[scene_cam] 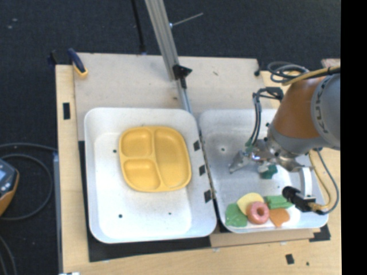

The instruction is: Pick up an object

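Toys (pixel 258 209) clustered in right bin (pixel 221 130) | yellow tray (pixel 155 158) in left bin (pixel 103 211) | end effector (pixel 243 160) state: cannot tell

Even, fairly bright overhead light washes the two white bins (pixel 97 153) nearly to glare, shadows stay soft and short, the surrounding floor (pixel 34 16) falls dark, and the whole frame looks slightly soft and grainy.

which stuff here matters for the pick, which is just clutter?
Job:
- hand, over the right bin
- toy pile in that bin's near corner: pink ring, yellow piece, green pieces, orange piece

Lying about:
- yellow divided plate in the left bin
- metal post
- cables at the bench's far edge
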You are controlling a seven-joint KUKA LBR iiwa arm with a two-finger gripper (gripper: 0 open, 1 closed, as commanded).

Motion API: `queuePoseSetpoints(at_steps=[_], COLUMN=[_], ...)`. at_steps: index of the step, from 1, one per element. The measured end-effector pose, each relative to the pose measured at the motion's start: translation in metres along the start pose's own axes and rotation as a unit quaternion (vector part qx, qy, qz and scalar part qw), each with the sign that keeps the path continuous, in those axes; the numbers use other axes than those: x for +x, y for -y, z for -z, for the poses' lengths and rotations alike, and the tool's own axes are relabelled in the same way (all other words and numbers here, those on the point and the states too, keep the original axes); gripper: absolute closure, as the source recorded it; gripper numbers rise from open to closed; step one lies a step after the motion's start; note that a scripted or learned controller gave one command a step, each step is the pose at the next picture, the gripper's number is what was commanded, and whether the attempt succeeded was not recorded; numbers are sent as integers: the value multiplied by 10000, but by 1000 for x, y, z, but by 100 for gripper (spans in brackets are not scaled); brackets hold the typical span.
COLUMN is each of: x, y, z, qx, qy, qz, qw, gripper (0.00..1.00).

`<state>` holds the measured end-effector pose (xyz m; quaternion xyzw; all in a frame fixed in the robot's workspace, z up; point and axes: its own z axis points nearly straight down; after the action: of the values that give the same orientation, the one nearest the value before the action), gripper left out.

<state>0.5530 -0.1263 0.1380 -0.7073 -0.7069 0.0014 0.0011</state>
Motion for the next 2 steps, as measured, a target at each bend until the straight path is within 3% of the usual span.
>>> queuePoseSetpoints(at_steps=[1,2], x=[-2,-9], y=[-2,2], z=[15,61], qx=[-42,-48], qy=[9,10], qz=[-25,-17], qw=[10000,10000], gripper=[100,100])
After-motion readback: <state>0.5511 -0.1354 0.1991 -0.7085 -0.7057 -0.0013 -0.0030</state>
